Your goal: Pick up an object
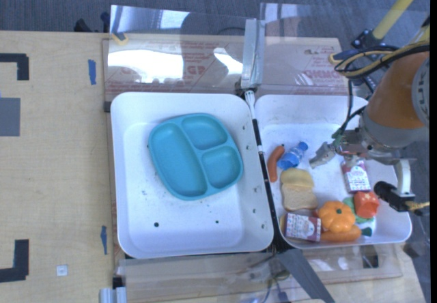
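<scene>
The right bin (300,117) is white, smooth plastic with round corners, and it holds a heap of toy food. The left bin (136,226) looks the same and holds a blue plate (196,155) with three hollow parts. The plate is smooth and shiny and sits a bit turned.

In the right bin, near its left wall, lies a toy hot dog (274,162). It is long, thin and orange-red, and it points up and down the picture, leaning a little to the right at the top. Just beside it is a small blue bottle (293,156) lying on its side, pointing up to the right.

Below them sits a pale yellow lump (296,177), and under that a tan slice of toy bread (299,197) with a flat face. A round orange pumpkin (336,216) with bumpy ribs sits near the front wall. A small red and white packet (302,227) touches its left side. A red toy (367,204) sits to the right of the pumpkin. Another red and white packet (356,177) lies above that.

The gripper (326,153) hangs over the middle of the right bin, near the blue bottle. I cannot tell how its fingers stand. Nothing shows between them.

The grey arm (399,107) with its orange band comes in from the right.
</scene>
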You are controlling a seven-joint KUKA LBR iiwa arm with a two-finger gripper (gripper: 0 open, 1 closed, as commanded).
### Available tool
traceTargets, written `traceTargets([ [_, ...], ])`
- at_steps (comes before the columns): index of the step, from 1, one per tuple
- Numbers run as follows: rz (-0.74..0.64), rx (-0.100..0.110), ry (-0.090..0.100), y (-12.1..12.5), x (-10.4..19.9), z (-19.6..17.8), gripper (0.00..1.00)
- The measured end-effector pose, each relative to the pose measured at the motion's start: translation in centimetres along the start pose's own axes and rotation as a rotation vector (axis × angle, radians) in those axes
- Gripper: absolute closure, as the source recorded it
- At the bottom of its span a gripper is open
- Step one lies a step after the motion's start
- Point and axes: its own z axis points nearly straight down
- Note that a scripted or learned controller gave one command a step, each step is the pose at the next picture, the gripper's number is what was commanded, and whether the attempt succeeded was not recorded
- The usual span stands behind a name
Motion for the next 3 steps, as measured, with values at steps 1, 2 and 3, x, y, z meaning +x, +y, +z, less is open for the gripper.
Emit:
traceTargets([
  [1, -0.048, 0.003, 0.003, 5.8, 6.6, 1.4, 0.00],
  [2, -0.092, 0.006, 0.002, 1.7, 6.6, 1.3, 0.00],
  [3, -0.111, 0.005, 0.002, -4.3, 5.3, 1.2, 0.00],
])
